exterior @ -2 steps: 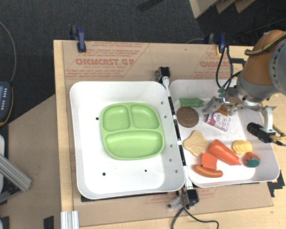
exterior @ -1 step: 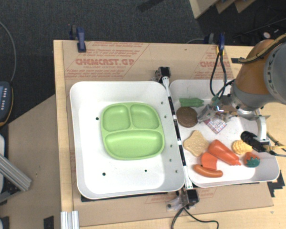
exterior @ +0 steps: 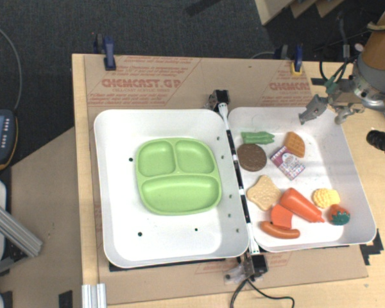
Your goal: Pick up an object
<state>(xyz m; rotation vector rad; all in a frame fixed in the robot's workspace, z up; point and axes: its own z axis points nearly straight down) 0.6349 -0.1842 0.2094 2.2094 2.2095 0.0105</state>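
Toy foods lie in the right bin (exterior: 353, 165): bean pod (exterior: 257, 136), brown disc (exterior: 251, 157), cracker (exterior: 263, 193), carrot (exterior: 301, 205), sausage (exterior: 280, 230), corn (exterior: 325, 198). The left bin (exterior: 115, 172) holds a green tray (exterior: 177, 175). The gripper (exterior: 326, 108) hangs over the right bin's far edge, jaws spread and gripping nothing. Recommended: select an isolated item such as the bean pod, centre above it, align the jaws across its narrow width, then descend.

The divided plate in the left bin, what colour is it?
Light green; the divided plate shows clearly in the camera view.
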